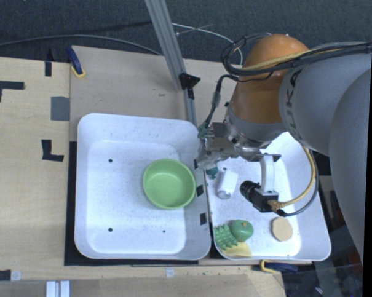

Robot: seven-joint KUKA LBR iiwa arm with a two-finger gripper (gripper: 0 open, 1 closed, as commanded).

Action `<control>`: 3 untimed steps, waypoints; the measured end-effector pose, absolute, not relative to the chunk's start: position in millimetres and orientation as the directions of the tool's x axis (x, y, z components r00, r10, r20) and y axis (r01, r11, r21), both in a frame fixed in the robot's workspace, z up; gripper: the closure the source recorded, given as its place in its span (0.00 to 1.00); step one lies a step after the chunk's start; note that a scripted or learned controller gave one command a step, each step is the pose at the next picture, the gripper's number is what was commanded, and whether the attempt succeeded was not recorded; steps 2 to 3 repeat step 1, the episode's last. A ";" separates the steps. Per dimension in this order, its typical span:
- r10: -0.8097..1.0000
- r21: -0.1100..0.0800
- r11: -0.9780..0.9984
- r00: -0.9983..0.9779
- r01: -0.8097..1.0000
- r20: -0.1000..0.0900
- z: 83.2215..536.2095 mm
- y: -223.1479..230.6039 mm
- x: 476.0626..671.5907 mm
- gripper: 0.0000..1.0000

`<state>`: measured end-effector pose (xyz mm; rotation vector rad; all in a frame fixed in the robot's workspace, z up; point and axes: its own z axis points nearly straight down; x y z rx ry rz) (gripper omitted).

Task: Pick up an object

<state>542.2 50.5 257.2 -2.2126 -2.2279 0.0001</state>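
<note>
My gripper [213, 169] hangs low over the left side of the right bin [311, 239], close to the divider between the bins. Just to its right lies a small white cylinder [226, 183]. A small teal piece [211, 173] shows right at the fingertips, but whether it is held is hidden. A green toy [234, 231] on a yellow piece [240, 250] lies at the bin's front, and a tan round disc [282, 229] rests to its right. A green bowl [168, 184] stands in the left bin [106, 141].
The grey arm with its orange band [270, 62] covers the back of the right bin. A black camera-like block with a yellow cable [261, 197] hangs beside the wrist. A slanted metal pole [172, 49] rises behind the bins.
</note>
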 end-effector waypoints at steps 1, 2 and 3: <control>1.000 -0.001 0.007 -0.007 1.000 0.001 252.2 100.8 557.3 1.00; 1.000 -0.001 0.007 -0.007 1.000 0.001 252.2 100.8 557.3 1.00; 1.000 -0.001 0.007 -0.007 1.000 0.001 252.2 100.8 557.3 1.00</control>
